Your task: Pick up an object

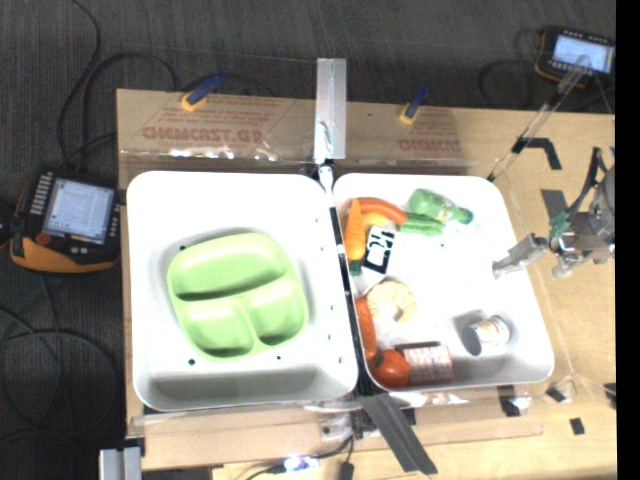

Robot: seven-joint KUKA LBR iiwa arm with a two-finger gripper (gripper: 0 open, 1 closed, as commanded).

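The right bin [520,298] holds several objects. A green bottle [437,208] lies at the back beside an orange piece [372,213]. A black-and-white card [377,248] leans near the left wall. A pale shrimp-like toy [392,298] sits in the middle, a small can [487,332] at the front right, and a brown box [425,360] next to a red-orange piece [388,368] at the front. My gripper [560,243] hangs at the bin's right rim, outside the objects, with nothing visibly in it.
The left bin [150,358] bears a green divided tray [235,293]. Handheld screens lie at the far left [70,213] and top right [580,53]. Clamps and a metal post [330,108] stand behind the bins.
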